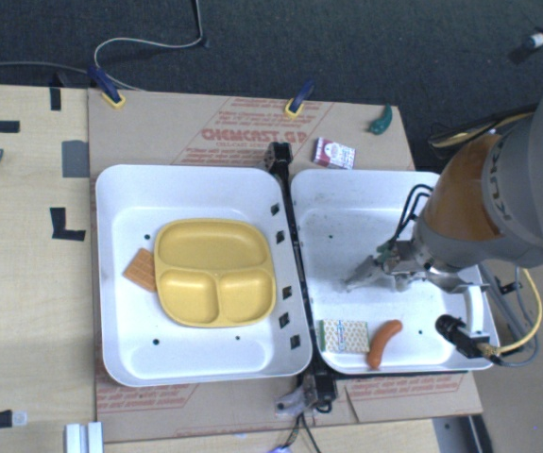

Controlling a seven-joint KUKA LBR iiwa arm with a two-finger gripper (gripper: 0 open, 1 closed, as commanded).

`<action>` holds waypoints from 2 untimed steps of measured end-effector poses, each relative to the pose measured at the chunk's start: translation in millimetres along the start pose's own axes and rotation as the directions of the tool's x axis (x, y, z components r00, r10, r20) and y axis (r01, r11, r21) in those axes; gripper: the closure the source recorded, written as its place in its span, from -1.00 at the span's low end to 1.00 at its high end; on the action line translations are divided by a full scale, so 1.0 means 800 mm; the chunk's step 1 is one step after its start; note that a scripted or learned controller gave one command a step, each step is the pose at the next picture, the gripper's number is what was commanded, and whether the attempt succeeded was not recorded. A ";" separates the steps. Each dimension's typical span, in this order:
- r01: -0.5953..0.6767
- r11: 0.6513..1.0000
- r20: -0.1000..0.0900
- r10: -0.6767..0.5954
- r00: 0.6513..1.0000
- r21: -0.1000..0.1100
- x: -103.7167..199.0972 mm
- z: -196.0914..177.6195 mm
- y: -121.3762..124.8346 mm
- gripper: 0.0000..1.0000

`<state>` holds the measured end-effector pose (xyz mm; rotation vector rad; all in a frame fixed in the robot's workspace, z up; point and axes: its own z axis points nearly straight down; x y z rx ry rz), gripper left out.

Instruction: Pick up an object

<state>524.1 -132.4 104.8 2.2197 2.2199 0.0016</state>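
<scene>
Sausage (pixel 383 343), small and orange-brown, lies near the front wall of the right bin (pixel 365 189), tilted a little, with a small printed packet (pixel 345 335) just beside it on its left. We see these two as the only loose things in that bin that the task could concern. Our tool (pixel 358 276) sits above the bin floor toward the middle, farther from the front wall than the sausage and slightly to its left; the two are apart, with bare white floor between them. The tool's grey fingers (pixel 354 277) point left toward the divider between the bins, and we cannot tell from this slanted view whether they stand apart or together; nothing shows between them. The grey arm with its orange band (pixel 460 196) comes in over the bin's right wall.

In the left bin (pixel 120 253) we see a yellow divided plate (pixel 216 271) resting near the middle, and a tan cracker-like piece (pixel 141 270) touching the plate's left edge. Both bins rest on a cardboard sheet (pixel 243 130) on the surface, where a small red-and-white carton (pixel 332 153) lies just behind the right bin.
</scene>
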 end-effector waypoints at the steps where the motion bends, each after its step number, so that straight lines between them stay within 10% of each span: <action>1: 0.001 1.000 -0.001 -0.001 1.000 0.001 0.001 -0.011 0.000 1.00; 2: 0.001 1.000 -0.002 -0.001 1.000 0.001 0.001 -0.011 0.000 -1.00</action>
